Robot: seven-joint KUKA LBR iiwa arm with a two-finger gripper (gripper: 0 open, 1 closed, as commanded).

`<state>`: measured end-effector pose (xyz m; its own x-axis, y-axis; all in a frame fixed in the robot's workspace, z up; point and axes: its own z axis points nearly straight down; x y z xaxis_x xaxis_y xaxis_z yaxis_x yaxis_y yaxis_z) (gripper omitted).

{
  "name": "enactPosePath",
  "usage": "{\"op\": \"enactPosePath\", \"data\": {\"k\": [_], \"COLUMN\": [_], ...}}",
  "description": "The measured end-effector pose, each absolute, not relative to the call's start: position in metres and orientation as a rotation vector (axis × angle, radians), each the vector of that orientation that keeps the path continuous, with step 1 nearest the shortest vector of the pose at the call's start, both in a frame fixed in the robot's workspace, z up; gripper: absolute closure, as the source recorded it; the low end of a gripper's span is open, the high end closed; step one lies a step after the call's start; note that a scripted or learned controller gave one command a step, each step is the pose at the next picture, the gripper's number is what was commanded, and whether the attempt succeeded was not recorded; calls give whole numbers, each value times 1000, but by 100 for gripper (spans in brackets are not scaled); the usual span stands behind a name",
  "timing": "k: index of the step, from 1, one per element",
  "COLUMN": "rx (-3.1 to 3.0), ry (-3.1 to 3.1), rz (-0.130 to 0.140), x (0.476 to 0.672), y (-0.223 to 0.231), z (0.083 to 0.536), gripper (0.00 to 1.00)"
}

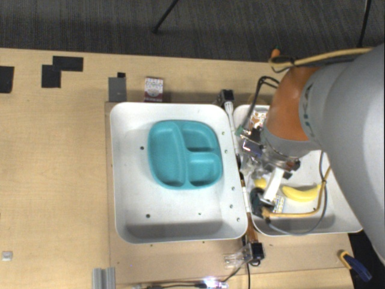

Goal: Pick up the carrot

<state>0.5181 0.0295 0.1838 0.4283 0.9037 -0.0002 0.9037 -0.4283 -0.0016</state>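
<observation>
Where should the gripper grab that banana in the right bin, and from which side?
Probably from straight above, across the exposed middle of the banana, closing on its narrow width: it lies flat, running left to right in view, with its left end covered.

Teal across the divided plate. Plain white around it, on the bin holding it, and the same white on the second bin to the plate's right in the view. Yellow on the banana there. Grey over the arm, with an orange band. Pale tan for the table, with black rectangular patches up-left of the plate. Dark grey on the floor beyond.
</observation>
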Motion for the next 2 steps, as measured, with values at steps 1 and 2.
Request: {"op": "enactPosePath", "data": {"k": [1, 2], "rx": [-2641, -2630], "ry": [-1699, -1732], "rz": [-3, 0], "x": [520, 495], "y": [31, -100], "z": [195, 210], "gripper": [100, 100]}}
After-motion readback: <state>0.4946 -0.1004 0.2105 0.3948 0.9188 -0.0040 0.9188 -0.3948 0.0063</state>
